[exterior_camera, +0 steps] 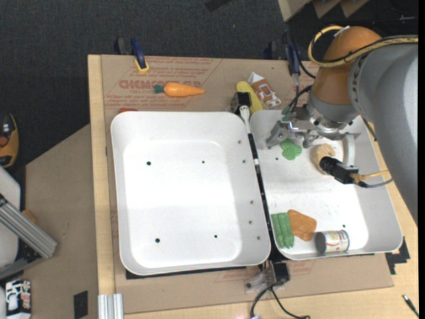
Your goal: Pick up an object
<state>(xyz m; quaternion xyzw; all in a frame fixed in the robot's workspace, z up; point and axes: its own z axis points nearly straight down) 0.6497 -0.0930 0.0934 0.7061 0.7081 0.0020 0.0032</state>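
My gripper (pixel 287 138) is low over the far left part of the right bin (pixel 372 231), under the orange band of the arm. A small green object (pixel 291 152) lies right at the gripper's tip, touching or nearly touching it. A beige rounded object (pixel 324 152) sits just to the right of it. At the near end of the same bin lie a green ridged piece (pixel 283 230), an orange piece (pixel 303 223) and a small can (pixel 332 242) on its side.
The left bin (pixel 133 178) is beside the right one. On the cardboard behind the bins lie a toy carrot (pixel 179 90), a yellow item (pixel 249 93) and a small brown box (pixel 267 93). A black cable part (pixel 337 171) hangs by the wrist.
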